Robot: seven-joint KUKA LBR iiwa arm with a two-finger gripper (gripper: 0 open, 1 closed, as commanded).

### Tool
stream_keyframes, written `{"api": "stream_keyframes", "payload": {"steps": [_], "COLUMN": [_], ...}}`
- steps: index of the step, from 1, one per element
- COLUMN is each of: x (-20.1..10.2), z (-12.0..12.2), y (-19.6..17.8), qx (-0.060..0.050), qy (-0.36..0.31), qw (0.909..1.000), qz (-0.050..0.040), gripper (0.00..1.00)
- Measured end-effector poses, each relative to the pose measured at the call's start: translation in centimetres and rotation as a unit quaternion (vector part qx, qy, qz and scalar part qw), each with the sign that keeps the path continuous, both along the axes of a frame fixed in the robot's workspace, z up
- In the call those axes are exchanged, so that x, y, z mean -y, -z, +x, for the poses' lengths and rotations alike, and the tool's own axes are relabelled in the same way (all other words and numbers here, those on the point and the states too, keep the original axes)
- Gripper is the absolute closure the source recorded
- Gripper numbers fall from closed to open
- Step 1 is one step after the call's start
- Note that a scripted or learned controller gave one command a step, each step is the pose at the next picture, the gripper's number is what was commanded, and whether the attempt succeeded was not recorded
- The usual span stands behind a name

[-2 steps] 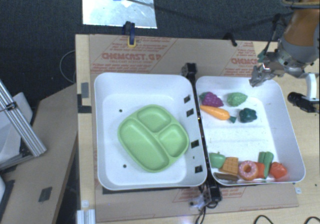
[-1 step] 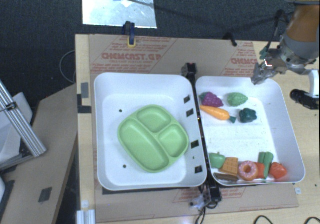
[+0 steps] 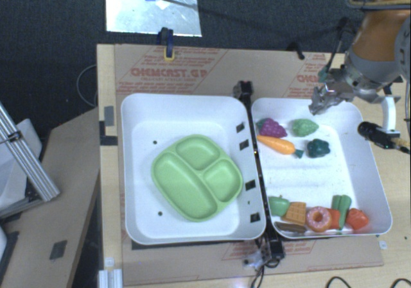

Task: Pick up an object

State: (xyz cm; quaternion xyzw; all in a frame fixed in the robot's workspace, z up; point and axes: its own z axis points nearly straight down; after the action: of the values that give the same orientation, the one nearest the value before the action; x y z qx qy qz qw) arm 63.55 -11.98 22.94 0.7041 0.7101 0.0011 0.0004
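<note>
- Your grey arm w/ the orange band (image 3: 380, 20) reached in from the right; its two-finger gripper (image 3: 319, 106) hung over the back edge of the right shallow white bin (image 3: 366, 171).
- Couldn't tell if the gripper was spread or pressed together; too small and blurred. Nothing was visible between its tips.
- Closest to it, you had a light-green leafy plastic veg (image 3: 304, 127) just below and left of the tip, apart from it.
- Beside that: purple plastic grape bunch (image 3: 272, 128) to the left, orange plastic carrot (image 3: 276, 145) lying slantwise under the grapes, dark-green plastic broccoli piece (image 3: 318, 147) right of the carrot.
- Along the front wall of the same bin: green plastic pepper (image 3: 279, 205), tan waffle-like piece (image 3: 295, 212), pink-frosted toy doughnut (image 3: 318, 218), green pod-shaped piece (image 3: 340, 206), red-orange plastic tomato (image 3: 357, 219), packed close together.
- Left shallow white bin (image 3: 148, 120) held a pale-green three-compartment plastic plate (image 3: 196, 177), lying flat.
</note>
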Motion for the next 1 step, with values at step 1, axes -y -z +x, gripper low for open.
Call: {"api": "stream_keyframes", "payload": {"steps": [1], "x": [-4.47], "z": [-2.3], "y": [-0.83], "qx": [-0.001], "qy": [0.0], "qw": [1.0], "qz": [0.0006], "gripper": [1.0]}}
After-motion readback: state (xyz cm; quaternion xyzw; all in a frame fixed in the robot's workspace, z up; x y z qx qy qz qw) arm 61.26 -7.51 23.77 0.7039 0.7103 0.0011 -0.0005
